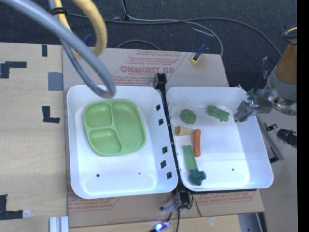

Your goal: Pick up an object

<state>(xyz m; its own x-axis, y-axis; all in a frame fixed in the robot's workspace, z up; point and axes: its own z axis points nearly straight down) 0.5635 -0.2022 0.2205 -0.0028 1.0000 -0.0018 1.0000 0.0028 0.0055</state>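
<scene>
Thick grey hose sweeps overhead, top left. Below: wood bench, cardboard sheet, dark carpet behind. Right white bin holds small green ridged toy veg, just left of the gripper; gripper state can't tell.

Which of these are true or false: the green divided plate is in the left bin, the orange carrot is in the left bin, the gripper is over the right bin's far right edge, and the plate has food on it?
1. The green three-compartment plastic plate lies in the left white bin. True.
2. The orange toy carrot lies in the left bin. False: it is in the right white bin.
3. The gripper is at the right bin's right edge. True.
4. The plate holds food. False: its compartments are bare.
</scene>
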